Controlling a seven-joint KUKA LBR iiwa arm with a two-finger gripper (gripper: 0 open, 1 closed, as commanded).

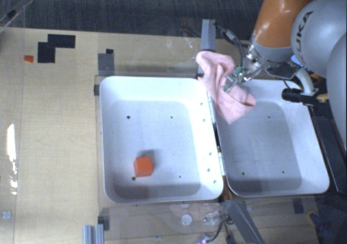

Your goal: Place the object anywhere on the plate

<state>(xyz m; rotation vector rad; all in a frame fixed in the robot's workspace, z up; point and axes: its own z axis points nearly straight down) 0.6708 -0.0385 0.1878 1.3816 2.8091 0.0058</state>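
Two shallow white bins sit side by side on a pale wooden bench. The left bin (111,129) occupies the centre of the frame; the right bin (303,178) lies toward the right.

The arm (303,26) enters from the upper right, its orange band just above the wrist. The gripper (234,80) is positioned over the upper left corner of the right bin, close to the divide between the two bins.

A pink cloth (222,88) hangs at the gripper. Its upper portion drapes across the shared rim near the top of the frame, and its lower portion trails down into the right bin. The cloth appears pinched between the gripper's fingers, with folds bunched at the contact point and loose fabric hanging on both sides.

A small orange block (143,166) rests on the floor of the left bin, in its lower left area, well apart from the cloth and the gripper.

On the bench at upper left lie black flat pieces (53,47) and a small orange marker (29,59).
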